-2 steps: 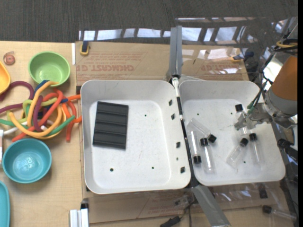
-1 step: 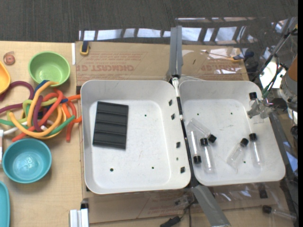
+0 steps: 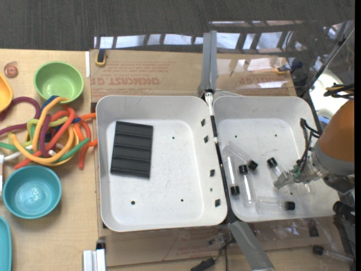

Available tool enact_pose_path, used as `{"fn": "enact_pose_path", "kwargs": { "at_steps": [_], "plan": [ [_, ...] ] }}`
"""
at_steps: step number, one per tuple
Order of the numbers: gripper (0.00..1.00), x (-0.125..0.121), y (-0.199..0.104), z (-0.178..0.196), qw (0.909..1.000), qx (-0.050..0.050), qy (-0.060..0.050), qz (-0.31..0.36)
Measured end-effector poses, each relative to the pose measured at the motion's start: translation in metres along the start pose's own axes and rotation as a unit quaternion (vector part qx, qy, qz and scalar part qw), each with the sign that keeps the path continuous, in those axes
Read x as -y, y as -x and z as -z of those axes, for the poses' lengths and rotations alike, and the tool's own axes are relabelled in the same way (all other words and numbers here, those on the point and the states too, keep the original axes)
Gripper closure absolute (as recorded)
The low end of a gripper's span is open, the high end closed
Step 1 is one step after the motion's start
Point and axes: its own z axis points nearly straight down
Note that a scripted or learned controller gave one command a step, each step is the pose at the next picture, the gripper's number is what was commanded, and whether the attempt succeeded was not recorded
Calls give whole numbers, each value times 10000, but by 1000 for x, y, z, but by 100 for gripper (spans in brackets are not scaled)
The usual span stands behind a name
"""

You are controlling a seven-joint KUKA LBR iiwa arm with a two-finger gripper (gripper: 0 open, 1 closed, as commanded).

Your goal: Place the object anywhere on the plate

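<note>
The gripper (image 3: pixel 285 178) hangs low in the right bin (image 3: pixel 256 109) among clear vials (image 3: pixel 232 170) — likely hunting one to carry — its grip state hidden from me, while the black plate (image 3: pixel 132 149) lies well left of it in the other bin.

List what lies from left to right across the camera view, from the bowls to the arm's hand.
Blue bowl → tangle of colored cords → black ridged plate in the left bin → clear vials with black caps in the right bin → hand.
</note>
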Motion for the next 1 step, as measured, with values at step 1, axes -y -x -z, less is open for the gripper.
{"fn": "enact_pose_path", "kwargs": {
  "at_steps": [1],
  "plan": [
    [100, 10, 42, 117, 9881, 13, 11, -1539]
  ]
}}
